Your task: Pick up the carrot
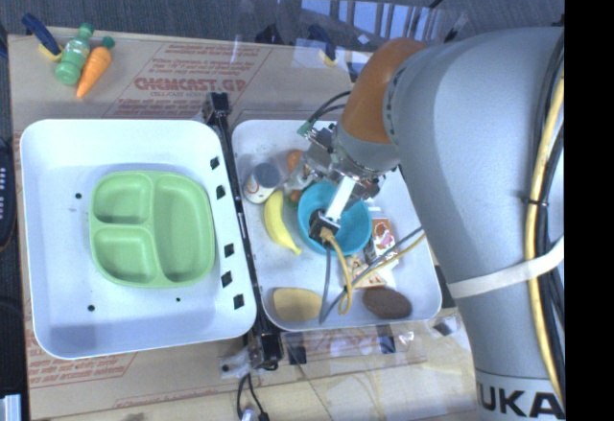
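A small orange carrot (294, 160) lies near the back of the right bin (422, 266), partly hidden by the wrist. The gripper (317, 187) hangs low just right of and in front of it, over the rim of a blue bowl (347, 225). The grey arm with its orange band (374, 103) covers much of the bin's back right. A second orange toy carrot (93, 70) lies outside the bins on the cardboard at the far left back.
In the right bin lie a banana (279, 222), a round grey-lidded item (260, 179), a tan piece (295, 304), a brown piece (387, 301) and a small packet (384, 237). The left bin (48, 160) holds a green divided tray (152, 227). A green toy bottle (71, 58) lies beside the outer carrot.
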{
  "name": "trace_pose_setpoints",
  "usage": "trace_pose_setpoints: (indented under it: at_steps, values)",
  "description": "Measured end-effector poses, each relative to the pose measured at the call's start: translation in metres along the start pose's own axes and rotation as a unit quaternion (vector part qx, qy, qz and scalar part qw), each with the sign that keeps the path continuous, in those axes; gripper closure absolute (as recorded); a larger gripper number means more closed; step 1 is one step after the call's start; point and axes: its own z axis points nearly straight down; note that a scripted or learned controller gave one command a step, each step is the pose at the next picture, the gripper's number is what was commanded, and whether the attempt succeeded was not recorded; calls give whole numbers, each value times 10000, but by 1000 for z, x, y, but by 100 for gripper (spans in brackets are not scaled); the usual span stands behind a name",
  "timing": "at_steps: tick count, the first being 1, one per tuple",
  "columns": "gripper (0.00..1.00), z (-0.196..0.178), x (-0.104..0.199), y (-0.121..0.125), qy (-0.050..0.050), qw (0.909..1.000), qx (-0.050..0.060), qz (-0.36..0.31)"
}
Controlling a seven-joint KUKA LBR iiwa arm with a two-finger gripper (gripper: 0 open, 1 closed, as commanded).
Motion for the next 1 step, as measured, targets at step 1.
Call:
trace_pose_setpoints:
  at_steps: [1]
  values:
    - [100, -93, 44, -50, 36, 9914, -44, 1307]
